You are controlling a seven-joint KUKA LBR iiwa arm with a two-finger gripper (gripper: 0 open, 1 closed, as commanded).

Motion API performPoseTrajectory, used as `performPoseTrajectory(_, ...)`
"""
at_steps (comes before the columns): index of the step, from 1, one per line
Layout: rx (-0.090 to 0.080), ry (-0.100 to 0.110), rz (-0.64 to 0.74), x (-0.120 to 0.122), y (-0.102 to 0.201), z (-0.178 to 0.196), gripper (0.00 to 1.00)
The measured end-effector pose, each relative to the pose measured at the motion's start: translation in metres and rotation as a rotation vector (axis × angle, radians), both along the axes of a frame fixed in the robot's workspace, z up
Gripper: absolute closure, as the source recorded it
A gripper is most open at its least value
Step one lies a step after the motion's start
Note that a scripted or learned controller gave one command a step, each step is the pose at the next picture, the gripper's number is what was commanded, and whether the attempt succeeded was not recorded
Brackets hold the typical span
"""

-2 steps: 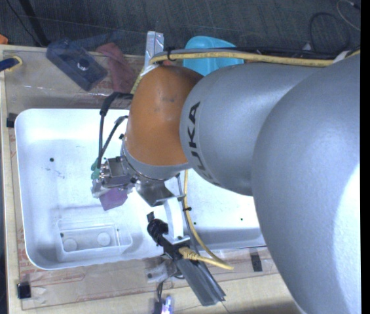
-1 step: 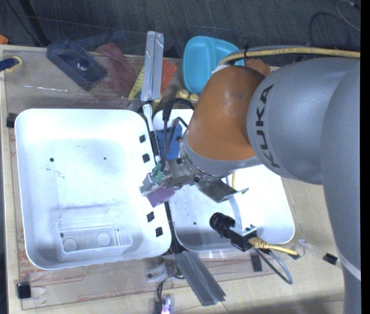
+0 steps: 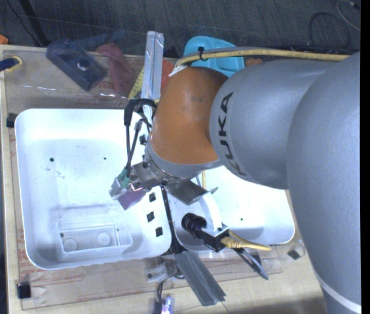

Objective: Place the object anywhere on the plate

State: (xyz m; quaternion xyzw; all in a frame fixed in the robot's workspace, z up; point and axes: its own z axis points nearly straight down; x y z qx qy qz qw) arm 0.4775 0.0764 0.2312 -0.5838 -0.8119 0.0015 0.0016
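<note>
In white left bin (image 3: 34, 149) | clear rectangular tray (image 3: 93, 234) | purple block (image 3: 131, 197) at claw (image 3: 124, 190)

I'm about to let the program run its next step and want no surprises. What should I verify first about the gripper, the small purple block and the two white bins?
1. Small purple block secured by the gripper: cannot tell; it sits right at the tip.
2. Gripper over a bin: ok; it is above the left white bin, near its right wall.
3. Clear plastic tray out of the way: ok; it lies apart from the gripper, by the bin's front wall.
4. Drop target identified: cannot tell; the grey arm covers most of the right white bin.
</note>
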Motion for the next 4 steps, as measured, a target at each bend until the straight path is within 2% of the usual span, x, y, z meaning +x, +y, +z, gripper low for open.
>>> performPoseTrajectory(1, 0.0, -0.002, 0.094, 0.03, -0.02, 0.018, 1.0)
performPoseTrajectory(2, -0.002, -0.001, -0.215, 0.054, 0.009, 0.009, 1.0)
performPoseTrajectory(3, -0.003, 0.001, -0.33, 0.095, 0.076, 0.036, 1.0)
performPoseTrajectory(4, -0.002, 0.0, -0.386, 0.032, 0.031, 0.047, 1.0)
